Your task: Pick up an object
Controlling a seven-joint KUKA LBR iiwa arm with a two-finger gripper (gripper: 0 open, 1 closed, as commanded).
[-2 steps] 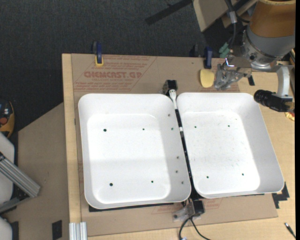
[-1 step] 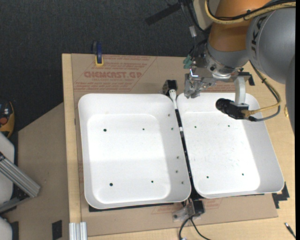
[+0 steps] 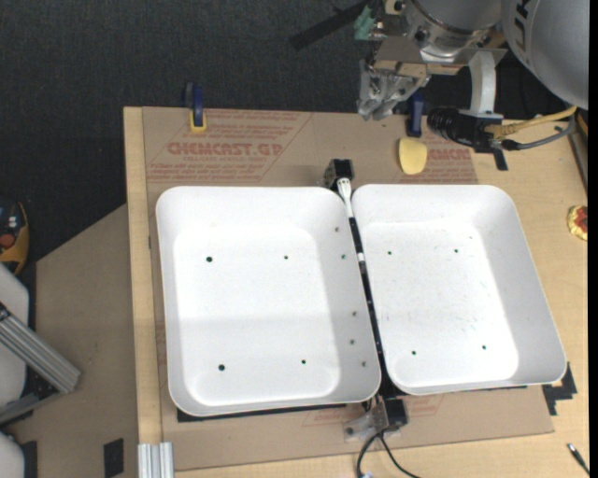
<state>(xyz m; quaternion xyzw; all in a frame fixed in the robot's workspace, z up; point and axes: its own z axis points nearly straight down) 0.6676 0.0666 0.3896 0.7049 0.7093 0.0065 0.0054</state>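
Upper right of the frame: the gripper (image 3: 385, 93) hangs past the far edge of the bins, over the brown board (image 3: 234, 149), with the grey arm (image 3: 467, 19) bulking out of the top right corner.
Fingers: metal tips point down toward the board, but from where I stand they blur together, so I cannot tell whether they are spread or closed; nothing shows between them.
Yellow object: a small pale yellow lump (image 3: 412, 155) lies on the board, just beyond the far rim of the right bin and below and a little right of the gripper, apart from it.
Left bin (image 3: 187, 224): a shallow white tray in the centre left of the frame, a few dark dots on its floor.
Right bin (image 3: 523, 280): a matching white tray in the centre right, touching the left one along a dark seam.
Black clip (image 3: 338, 172): sits at the far end of that seam, top centre.
Blue clamp (image 3: 195, 105): grips the board's far left corner, upper left of the frame.
Cable (image 3: 523, 131): runs from a black fitting beside the gripper toward the right edge.
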